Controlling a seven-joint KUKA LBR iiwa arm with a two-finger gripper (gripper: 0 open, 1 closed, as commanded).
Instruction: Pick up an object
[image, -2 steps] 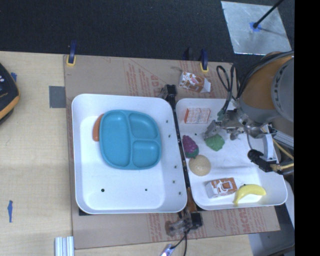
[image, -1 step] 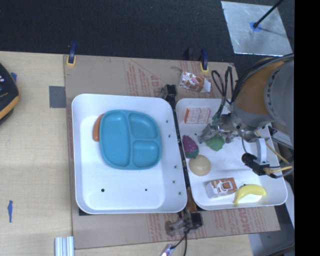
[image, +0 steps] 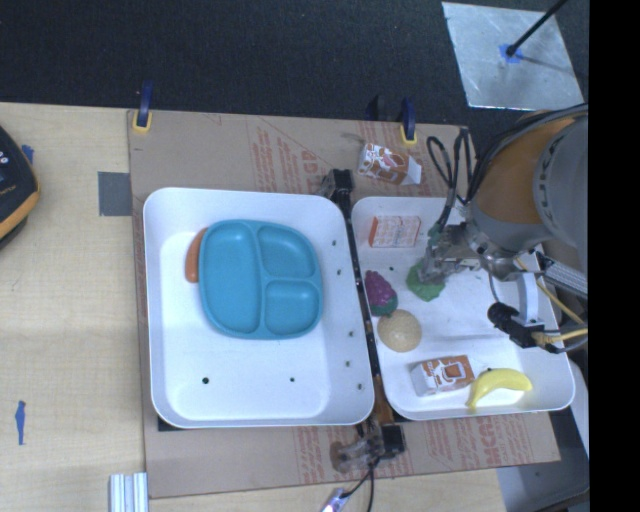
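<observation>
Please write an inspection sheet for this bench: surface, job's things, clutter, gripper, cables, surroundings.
Surface: cardboard sheet clamped on a wooden bench, bearing the left bin and the right bin.
Job's things: right bin holds a green object, purple object, beige ball, banana and two small cartons.
Clutter: blue divided plate in the left bin, an orange object partly under it; a packet on the cardboard.
Gripper: gripper low over the green object; hold not clear.
Cables: black cables loop beside the arm.
Surroundings: dark floor, yellow-black device at the left edge.
</observation>
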